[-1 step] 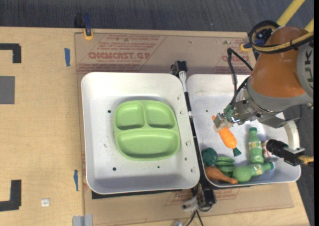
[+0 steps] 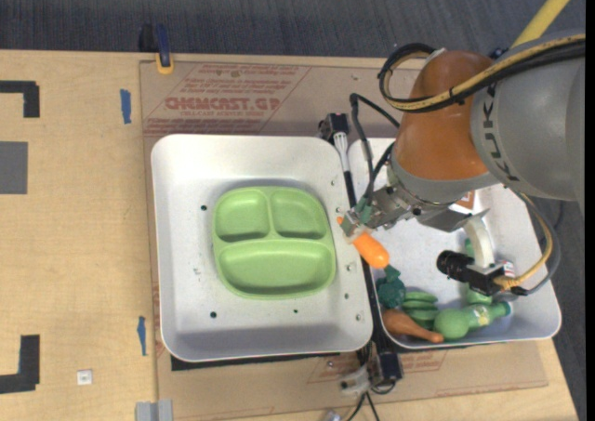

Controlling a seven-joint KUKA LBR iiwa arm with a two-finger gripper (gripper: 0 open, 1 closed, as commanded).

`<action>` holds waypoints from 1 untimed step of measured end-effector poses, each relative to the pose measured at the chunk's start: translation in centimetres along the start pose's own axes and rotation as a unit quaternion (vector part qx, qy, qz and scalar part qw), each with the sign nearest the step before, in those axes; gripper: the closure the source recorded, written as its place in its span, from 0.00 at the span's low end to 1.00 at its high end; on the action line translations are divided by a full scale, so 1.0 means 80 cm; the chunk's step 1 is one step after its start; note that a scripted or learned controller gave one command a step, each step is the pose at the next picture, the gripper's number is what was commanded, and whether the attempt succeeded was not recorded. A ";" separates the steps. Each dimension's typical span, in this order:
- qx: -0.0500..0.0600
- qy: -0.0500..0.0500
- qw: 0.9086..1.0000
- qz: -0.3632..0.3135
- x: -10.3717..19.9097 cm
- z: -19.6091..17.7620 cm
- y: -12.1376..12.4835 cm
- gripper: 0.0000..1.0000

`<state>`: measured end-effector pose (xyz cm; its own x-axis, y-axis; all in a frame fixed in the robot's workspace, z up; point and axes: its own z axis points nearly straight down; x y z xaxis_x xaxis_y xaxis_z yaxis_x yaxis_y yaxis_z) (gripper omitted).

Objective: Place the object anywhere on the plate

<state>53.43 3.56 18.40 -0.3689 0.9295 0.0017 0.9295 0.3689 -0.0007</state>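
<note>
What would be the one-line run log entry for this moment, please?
arm: over right bin | gripper: at orange object, grasp unclear | green plate: left bin, nothing on it | step: not placed

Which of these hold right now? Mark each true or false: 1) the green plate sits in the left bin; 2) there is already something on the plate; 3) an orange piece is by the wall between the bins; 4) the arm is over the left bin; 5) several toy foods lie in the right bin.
1) True: the green plate lies in the left bin.
2) False: its three sections are bare.
3) True: the orange piece is at the inner edge of the right bin, just below the gripper.
4) False: the arm hangs over the right bin.
5) True: green toy foods and a brown one lie at its near end.
</note>
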 end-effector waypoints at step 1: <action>-0.003 0.000 0.998 0.063 0.083 -0.038 0.064 1.00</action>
<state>55.76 11.61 21.43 -0.2488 0.9686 0.0017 0.9686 0.2487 0.0052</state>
